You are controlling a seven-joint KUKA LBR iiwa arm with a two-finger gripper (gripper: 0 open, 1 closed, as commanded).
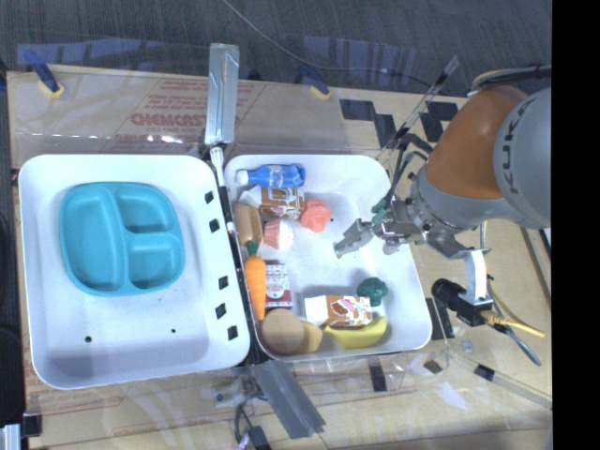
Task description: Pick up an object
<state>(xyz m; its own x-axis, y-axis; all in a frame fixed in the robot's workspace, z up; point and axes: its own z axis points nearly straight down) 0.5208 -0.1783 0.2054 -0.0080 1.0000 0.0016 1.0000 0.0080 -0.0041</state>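
Altogether two white bins sit side by side: the left bin (56, 345) holds one teal divided tray (122, 236) with three compartments, and the right bin (412, 300) holds the clutter. Counted there: one blue-capped bottle (274, 175), one brown packet (281, 201), one salmon-pink lump (317, 216), one sausage-like roll (247, 222), one carrot (255, 286), one small dark-labelled packet (277, 284), one potato (286, 332), one banana (361, 334), one printed carton (342, 311) and one green piece (372, 290). Their labels are too small to read; red lettering on the board behind the bins reads "CHEMCAST". The gripper (349, 242) hangs over bare bin floor right of the pink lump, fingers slightly parted, nothing between them
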